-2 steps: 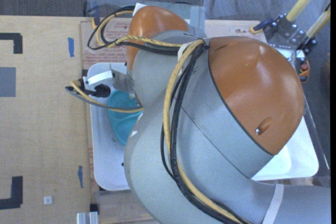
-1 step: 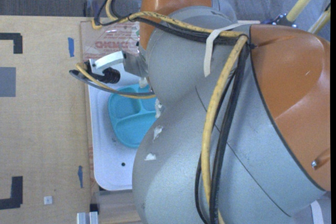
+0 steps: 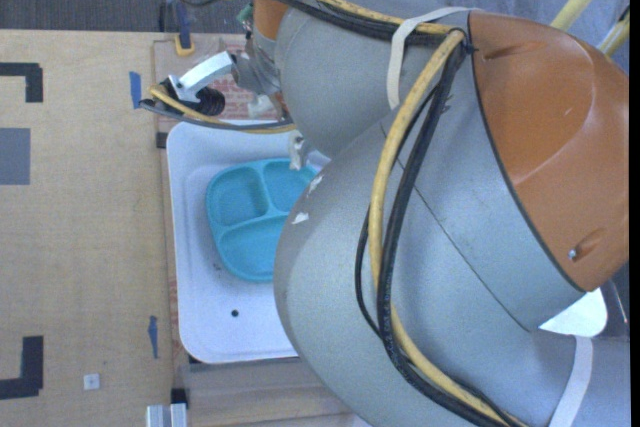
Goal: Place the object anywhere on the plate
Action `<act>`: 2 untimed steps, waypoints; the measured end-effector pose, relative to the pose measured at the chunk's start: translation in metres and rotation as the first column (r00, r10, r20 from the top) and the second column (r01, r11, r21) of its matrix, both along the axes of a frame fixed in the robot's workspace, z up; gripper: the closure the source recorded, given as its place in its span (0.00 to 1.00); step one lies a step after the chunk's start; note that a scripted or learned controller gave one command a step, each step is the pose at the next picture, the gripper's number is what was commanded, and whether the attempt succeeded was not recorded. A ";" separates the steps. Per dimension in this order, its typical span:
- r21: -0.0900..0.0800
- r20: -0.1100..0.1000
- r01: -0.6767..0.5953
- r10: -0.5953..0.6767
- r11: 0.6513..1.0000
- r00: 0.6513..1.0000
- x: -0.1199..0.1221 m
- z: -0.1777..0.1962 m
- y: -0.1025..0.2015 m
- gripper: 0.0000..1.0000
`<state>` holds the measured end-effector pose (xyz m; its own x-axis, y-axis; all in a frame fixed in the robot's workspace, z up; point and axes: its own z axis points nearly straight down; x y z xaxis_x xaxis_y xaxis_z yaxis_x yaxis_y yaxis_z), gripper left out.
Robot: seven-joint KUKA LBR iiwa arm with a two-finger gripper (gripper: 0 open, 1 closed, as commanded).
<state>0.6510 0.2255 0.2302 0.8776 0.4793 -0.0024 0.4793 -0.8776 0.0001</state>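
Arm: the grey arm (image 3: 440, 215) loomed in from the right and covered part of both bins!
Tabletop: pale wood tabletop (image 3: 80, 215) lay bare on the left.
Plate bin: the white bin (image 3: 215, 335) carried the plate near its upper end.
Other bin: the second bin (image 3: 232, 103) sat just above it, mostly under the wrist.
Plate: the teal divided plate (image 3: 240, 215) showed bare compartments, with its right side hidden by the arm.
End effector: the end effector (image 3: 255, 75) was over the second bin, apart from the plate. Open or closed, I could not tell.
Object: hidden. I could not tell where it lay or whether it was carried.
Doing it well: my call was to confirm the grip first, lift clear of the shared bin wall, centre over the largest compartment, and release low.
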 end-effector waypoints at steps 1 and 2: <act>-0.001 -0.002 -0.008 0.008 1.000 1.000 -0.001 0.010 0.004 1.00; 0.003 -0.004 -0.419 0.419 0.908 0.908 -0.101 -0.070 0.001 1.00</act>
